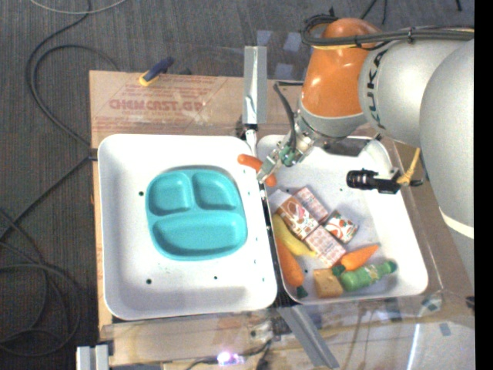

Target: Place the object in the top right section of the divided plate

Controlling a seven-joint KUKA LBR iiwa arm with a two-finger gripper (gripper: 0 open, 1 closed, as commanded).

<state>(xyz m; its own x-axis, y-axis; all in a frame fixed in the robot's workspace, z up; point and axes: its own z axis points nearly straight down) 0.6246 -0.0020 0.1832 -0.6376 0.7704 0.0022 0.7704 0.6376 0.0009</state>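
camera view — arm (362,75) reaches left, jaws (266,172) over the bins' divide, grip state unclear.

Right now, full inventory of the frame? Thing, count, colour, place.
white bins: 2, side by side on the bench
divided plate: 1, teal, in the left bin
small carrot: 1, orange, on the rim between the bins, near the top
snack boxes: about 3, red-brown and white, middle of the right bin
banana: 1, yellow, right bin, left of the boxes
carrots: 2 more, orange, lower right bin
green vegetable: 1, lower right bin
brown block: 1, beside the green vegetable
cardboard sheet: 1, brown, behind the left bin
cables: black and white, on the floor at left
arm: 1, grey with orange band, from the right
pincer: 1, near the small carrot
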